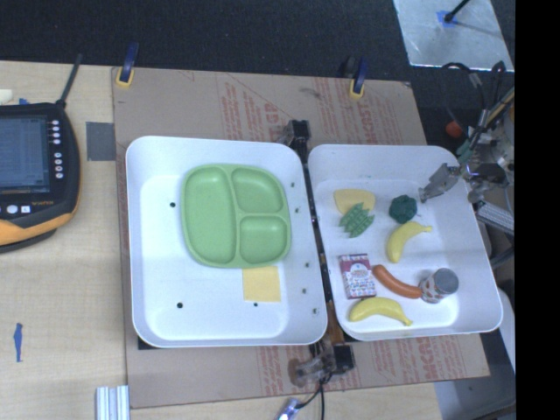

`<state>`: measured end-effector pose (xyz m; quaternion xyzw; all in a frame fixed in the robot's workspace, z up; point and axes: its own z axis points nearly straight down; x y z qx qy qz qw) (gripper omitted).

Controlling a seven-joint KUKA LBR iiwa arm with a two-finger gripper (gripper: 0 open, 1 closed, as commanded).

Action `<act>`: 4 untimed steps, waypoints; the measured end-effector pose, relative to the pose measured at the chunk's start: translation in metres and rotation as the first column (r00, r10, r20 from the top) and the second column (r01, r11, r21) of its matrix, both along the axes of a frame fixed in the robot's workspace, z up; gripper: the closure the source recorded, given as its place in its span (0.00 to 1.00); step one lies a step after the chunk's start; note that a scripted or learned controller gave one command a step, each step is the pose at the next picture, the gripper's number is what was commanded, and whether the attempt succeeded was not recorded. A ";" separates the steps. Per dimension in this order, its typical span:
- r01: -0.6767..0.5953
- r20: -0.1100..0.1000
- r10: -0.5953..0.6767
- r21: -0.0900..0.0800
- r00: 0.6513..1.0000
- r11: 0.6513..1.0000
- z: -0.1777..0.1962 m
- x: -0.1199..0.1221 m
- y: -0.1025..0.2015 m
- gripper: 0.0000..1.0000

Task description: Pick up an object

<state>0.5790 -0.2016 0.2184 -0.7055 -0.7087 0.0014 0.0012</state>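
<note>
Camera view shows the gripper (437, 185) near the right bin's (464, 322) far corner, how wide I cannot tell, so it may miss the nearby banana (404, 238) or bump the rim.

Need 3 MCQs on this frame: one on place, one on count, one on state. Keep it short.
1. Where does the green plate lie?
A. left bin
B. right bin
C. on the bench outside the bins

2. How many bananas are in the right bin?
A. one
B. two
C. three

3. How is the gripper placed?
A. hanging over the right bin's far right corner, touching no object
C. resting on the green plate
B. pressed on the sausage

Answers:
1 A, the plate sits in the left bin above a yellow square.
2 B, one banana mid bin, another banana at the near edge.
3 A, it is apart from the dark green piece nearest it.
</note>
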 end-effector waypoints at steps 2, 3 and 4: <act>-0.006 -0.001 0.006 -0.001 1.000 1.000 -0.116 0.034 0.005 1.00; 0.001 0.003 -0.001 0.001 1.000 1.000 -0.021 0.078 0.051 1.00; -0.002 -0.001 0.002 0.000 1.000 1.000 -0.005 0.022 0.124 1.00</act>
